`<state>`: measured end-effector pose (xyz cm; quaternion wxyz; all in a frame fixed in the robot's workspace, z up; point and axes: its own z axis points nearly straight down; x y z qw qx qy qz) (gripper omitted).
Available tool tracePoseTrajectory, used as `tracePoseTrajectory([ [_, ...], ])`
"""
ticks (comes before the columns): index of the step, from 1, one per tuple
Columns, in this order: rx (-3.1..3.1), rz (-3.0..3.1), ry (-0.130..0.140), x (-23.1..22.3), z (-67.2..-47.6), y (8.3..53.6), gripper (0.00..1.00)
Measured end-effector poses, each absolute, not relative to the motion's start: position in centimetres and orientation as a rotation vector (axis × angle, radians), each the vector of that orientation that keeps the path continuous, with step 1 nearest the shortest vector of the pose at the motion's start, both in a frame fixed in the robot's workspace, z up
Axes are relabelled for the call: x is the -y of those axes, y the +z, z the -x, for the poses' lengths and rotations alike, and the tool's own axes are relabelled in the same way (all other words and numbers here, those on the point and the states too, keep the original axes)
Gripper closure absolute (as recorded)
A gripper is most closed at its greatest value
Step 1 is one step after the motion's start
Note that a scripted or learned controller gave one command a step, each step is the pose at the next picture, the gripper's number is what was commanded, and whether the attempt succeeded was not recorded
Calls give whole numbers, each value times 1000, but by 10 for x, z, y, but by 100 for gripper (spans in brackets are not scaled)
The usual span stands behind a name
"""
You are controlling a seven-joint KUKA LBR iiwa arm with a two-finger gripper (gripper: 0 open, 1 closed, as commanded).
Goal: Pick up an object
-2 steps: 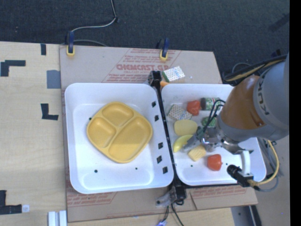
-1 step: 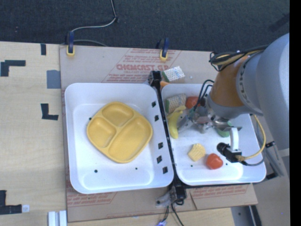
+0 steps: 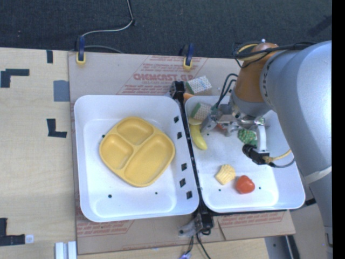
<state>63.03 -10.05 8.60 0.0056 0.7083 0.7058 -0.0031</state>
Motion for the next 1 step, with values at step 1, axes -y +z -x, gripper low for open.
tracePoseTrajectory([
  [1,-2223,-2218,-1,141,-668,86,0],
])
